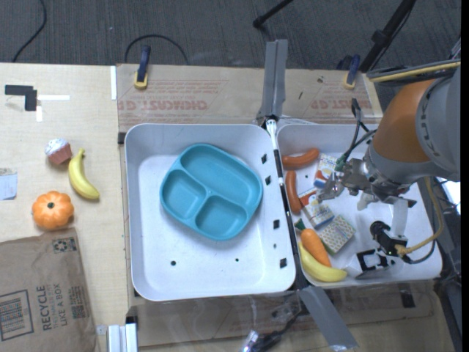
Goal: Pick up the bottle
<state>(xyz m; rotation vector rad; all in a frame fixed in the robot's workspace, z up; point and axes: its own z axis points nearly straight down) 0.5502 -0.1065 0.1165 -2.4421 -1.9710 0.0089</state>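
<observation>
My gripper [331, 188] hangs low over the middle of the right bin [418, 273], with the grey arm and its orange band coming in from the right. Just below its tip lies a small white and blue container [318, 213], which may be the bottle; I cannot tell for sure. An orange and white packet [325, 169] lies just above the tip. Nothing shows clearly between the fingers.
The right bin also holds two sausages [300, 159], a carrot [315, 246], a banana [321, 270] and a speckled sponge [337, 232]. A blue divided plate [211, 191] lies in the left bin [146, 270]. A banana [81, 176], pumpkin [53, 210] and cupcake [58, 151] sit on the bench.
</observation>
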